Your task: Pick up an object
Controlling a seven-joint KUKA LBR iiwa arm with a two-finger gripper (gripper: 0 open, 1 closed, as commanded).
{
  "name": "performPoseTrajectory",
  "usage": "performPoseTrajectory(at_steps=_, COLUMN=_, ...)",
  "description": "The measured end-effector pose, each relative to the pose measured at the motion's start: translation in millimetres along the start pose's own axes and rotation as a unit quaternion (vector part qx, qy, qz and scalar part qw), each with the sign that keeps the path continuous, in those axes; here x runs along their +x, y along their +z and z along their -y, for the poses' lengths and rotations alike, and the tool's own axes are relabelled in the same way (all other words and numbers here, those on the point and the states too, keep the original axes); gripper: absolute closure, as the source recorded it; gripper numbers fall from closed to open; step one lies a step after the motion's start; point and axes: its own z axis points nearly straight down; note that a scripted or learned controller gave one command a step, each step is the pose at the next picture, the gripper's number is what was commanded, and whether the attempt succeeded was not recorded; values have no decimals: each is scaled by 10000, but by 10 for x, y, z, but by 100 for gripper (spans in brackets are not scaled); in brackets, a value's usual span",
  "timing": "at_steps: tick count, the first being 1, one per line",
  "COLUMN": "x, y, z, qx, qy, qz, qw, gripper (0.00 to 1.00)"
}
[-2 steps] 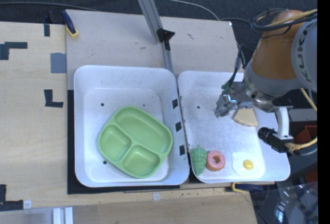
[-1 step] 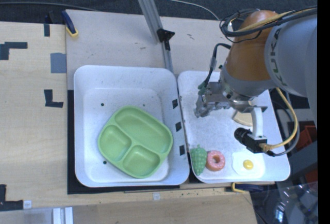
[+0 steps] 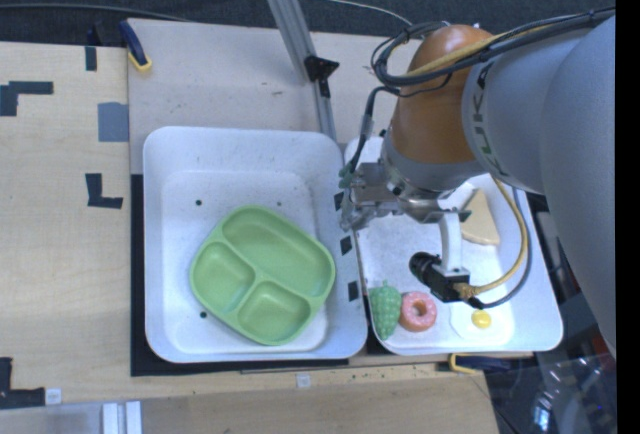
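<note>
Two bins under your arm [image 3: 500, 92]
Green tray [image 3: 262, 274] is lying in left bin [image 3: 160, 222]; right bin [image 3: 540, 327] is holding donut [image 3: 417, 311]; gripper hidden, grip unreadable.

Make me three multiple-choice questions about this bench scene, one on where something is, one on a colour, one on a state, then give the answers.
1. Where does the green divided tray lie?
A. left bin
B. right bin
C. on the bench outside the bins

2. What colour is the donut's icing?
A. blue
B. pink
C. white

3. How does the tray lie?
A. upside down
B. on edge against the wall
C. flat, compartments up

Answers: 1 A, it sits on the left bin's floor. 2 B, pink ring beside a green toy. 3 C, its three compartments face the camera.
</note>
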Motion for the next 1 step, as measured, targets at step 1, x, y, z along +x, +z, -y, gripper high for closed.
performPoseTrajectory(at_steps=1, x=593, y=-109, z=-12, qx=-10, qy=-12, qz=-4, qw=10000, gripper=100)
